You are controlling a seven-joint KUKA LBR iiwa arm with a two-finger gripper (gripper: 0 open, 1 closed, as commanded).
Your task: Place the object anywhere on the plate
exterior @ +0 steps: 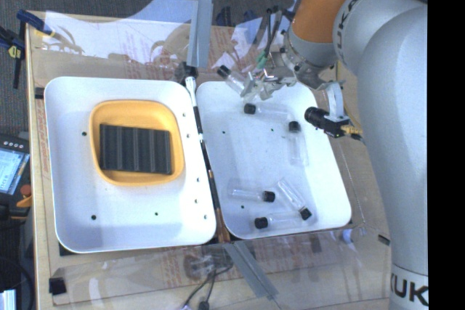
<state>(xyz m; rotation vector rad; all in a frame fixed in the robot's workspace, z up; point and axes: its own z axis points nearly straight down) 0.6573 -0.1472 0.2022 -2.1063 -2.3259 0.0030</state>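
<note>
capped tubes (265,222) lie well below the claw (263,83).

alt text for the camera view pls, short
A grey arm reaches from the right, its claw over the far edge of the right bin, which holds several clear tubes with black caps. The left bin holds a yellow plate with a dark ribbed insert.

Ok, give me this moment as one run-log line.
gripper: over right bin's far edge | tubes: lying in right bin | plate: left bin, no tube on it
</note>
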